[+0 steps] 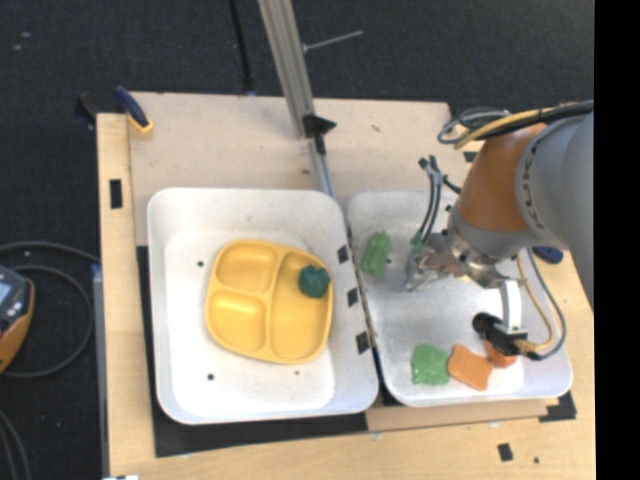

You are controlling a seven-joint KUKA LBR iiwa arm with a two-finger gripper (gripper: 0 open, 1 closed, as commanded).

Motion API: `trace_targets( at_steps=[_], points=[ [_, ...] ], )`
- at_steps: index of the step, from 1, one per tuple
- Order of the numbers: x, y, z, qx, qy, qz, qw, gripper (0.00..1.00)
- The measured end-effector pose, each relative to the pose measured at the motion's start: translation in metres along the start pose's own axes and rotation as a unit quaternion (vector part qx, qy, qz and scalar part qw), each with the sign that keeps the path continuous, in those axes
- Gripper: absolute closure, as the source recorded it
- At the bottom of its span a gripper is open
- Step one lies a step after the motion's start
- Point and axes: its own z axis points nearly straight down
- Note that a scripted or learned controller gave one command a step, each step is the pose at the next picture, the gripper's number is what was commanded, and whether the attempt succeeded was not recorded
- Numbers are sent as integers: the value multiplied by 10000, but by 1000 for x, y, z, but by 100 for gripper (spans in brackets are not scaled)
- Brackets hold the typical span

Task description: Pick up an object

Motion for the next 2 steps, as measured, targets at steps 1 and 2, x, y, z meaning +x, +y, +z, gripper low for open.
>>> trace_targets(
  at_steps=[1,2],
  points=[
    [-5,-2,-45,-13,-2,-5,10000,100],
    [-11,1,-109,-24,-6,-37,10000,100]
  ],
)
